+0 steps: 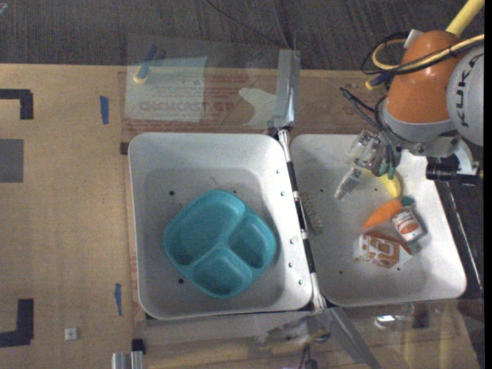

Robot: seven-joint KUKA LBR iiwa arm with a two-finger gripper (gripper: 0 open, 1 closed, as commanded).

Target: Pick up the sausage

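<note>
My gripper [360, 169] hangs over the upper part of the right bin [330, 275], below the orange wrist band. Just right of it and below lie an orange carrot [381, 214], a yellow piece [394, 186], a small jar with a red label [408, 226] and a flat white and brown packet [377, 250]. I cannot tell which of these is the sausage. The gripper is up and to the left of this cluster, and nothing shows in its grasp.
A teal divided plate [220, 242] lies in the left bin [146, 206]. A metal divider [300, 214] runs between the two bins. Cables [384, 52] loop above the arm at the top right. The left part of the right bin floor is bare.
</note>
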